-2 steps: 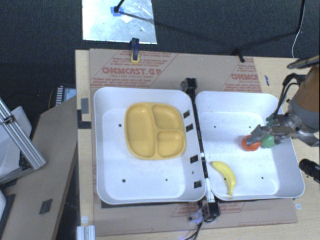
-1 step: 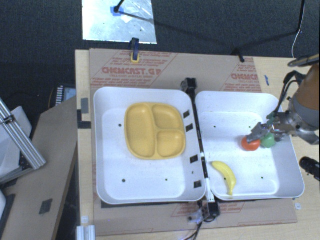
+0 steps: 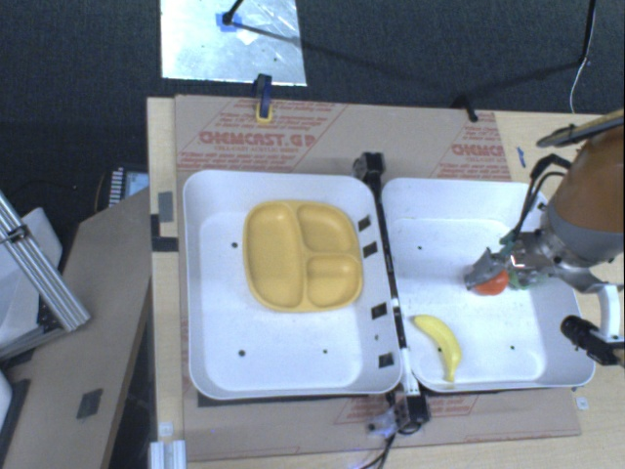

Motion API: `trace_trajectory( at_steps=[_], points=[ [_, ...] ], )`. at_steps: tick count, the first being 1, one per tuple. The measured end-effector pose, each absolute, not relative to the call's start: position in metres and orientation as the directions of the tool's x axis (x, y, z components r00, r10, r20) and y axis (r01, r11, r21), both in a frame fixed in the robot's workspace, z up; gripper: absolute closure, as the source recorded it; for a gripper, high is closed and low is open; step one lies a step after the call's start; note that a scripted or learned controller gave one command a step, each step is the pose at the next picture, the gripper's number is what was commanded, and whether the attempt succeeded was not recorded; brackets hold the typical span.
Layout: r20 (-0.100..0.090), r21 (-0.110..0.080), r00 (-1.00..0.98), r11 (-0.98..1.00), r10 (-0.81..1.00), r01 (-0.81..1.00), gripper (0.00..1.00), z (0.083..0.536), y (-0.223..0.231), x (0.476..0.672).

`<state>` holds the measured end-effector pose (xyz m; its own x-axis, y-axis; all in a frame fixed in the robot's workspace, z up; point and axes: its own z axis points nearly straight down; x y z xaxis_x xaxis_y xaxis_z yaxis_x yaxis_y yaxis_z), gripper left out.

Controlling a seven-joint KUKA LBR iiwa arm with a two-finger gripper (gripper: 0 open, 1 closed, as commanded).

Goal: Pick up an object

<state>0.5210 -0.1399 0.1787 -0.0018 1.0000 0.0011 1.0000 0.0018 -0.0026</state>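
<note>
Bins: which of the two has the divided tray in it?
The left bin. It holds the yellow divided tray; the right bin holds a banana, and the hand reaches in there.

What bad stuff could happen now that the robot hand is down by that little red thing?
1. The gripper sits right over the small red-orange object, but a firm hold isn't visible, so the object might slip out or stay behind when the arm rises.
2. The object lies toward the right bin's far side, near the arm; a nudge could push it away instead of catching it.
3. The banana lies close below; a sideways sweep could bump it.
</note>
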Motion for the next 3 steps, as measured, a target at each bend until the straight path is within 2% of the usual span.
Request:
trace_trajectory(
  at_steps=[2,3],
  points=[
    [0.001,-0.002,0.0,0.0,1.0,1.0,0.0,0.083,-0.146,0.52],
    [-0.001,0.002,0.0,0.0,1.0,1.0,1.0,0.095,-0.147,0.522]
  ],
)
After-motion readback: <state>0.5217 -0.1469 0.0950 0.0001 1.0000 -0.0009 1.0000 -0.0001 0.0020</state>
